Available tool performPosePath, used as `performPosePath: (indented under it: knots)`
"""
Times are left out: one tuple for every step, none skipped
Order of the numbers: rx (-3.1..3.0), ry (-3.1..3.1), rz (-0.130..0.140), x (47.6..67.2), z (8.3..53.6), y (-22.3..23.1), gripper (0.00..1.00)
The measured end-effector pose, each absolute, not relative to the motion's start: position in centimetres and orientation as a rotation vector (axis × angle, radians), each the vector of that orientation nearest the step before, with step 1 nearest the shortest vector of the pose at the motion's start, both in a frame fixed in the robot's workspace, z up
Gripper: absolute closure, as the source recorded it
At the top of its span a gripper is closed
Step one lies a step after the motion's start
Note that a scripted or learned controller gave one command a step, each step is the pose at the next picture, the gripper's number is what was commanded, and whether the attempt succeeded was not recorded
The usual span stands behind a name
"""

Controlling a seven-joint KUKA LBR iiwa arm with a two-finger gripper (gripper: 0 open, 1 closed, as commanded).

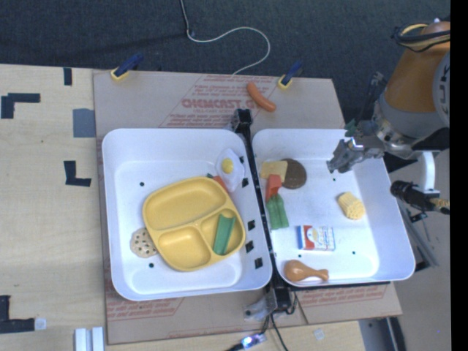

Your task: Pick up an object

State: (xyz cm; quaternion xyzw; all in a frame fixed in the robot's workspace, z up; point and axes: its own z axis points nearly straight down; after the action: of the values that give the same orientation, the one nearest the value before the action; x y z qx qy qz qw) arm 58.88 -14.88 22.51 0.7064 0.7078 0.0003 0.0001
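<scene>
Camera view looks down on a wooden table [44,218] with a cardboard sheet under two white bins, dark carpet behind. In the left bin [121,218] lies a yellow tray [183,221]. In the right bin [380,225] lie a corn cob [352,206], a small carton [315,238] and a drumstick [305,272]. The pincer [341,159] hangs over the right bin's far right corner, nothing visible between its fingers; I cannot tell how far open it is.

The gripper [341,159] hangs over the right bin [387,218], above the corn cob [352,206].
</scene>
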Motion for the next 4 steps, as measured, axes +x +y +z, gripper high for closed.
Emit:
performPosePath:
  knots:
    - [2.217,2.228,-0.002,60.7,21.5,-9.5,1.00]
    - [2.216,2.228,0.000,60.5,22.3,-6.1,1.00]
    - [2.221,2.223,-0.001,60.0,22.8,-7.7,1.00]
    - [2.220,2.226,-0.001,60.4,23.2,-6.9,1.00]
